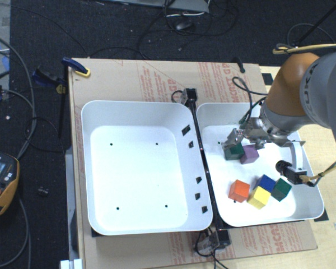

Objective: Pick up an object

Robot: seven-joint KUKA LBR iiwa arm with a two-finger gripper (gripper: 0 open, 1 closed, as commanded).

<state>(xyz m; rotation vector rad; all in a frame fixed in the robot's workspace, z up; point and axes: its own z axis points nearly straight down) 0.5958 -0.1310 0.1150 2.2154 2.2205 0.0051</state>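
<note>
Gripper (pixel 239 140) low in right bin (pixel 311 209), at the dark green block (pixel 233 152) and purple block (pixel 250 154); whether it grips either, cannot tell. Orange (pixel 239 190), yellow (pixel 261 196), blue (pixel 267 182) and green (pixel 281 190) cubes clustered nearer the front.

Arm (pixel 308 88) ran off the right edge; its base was cut away. Gripper (pixel 239 142) sat low in the right bin (pixel 224 114), fingertips merged with the dark green block (pixel 233 151) and purple block (pixel 250 154); whether either was gripped could not be told. Wrist covered part of the bin's far wall. Blue block (pixel 266 182) was partly overlapped by the yellow block (pixel 261 196) and green block (pixel 281 190). Orange-and-black device (pixel 0 181) was cut by the left edge.
</note>
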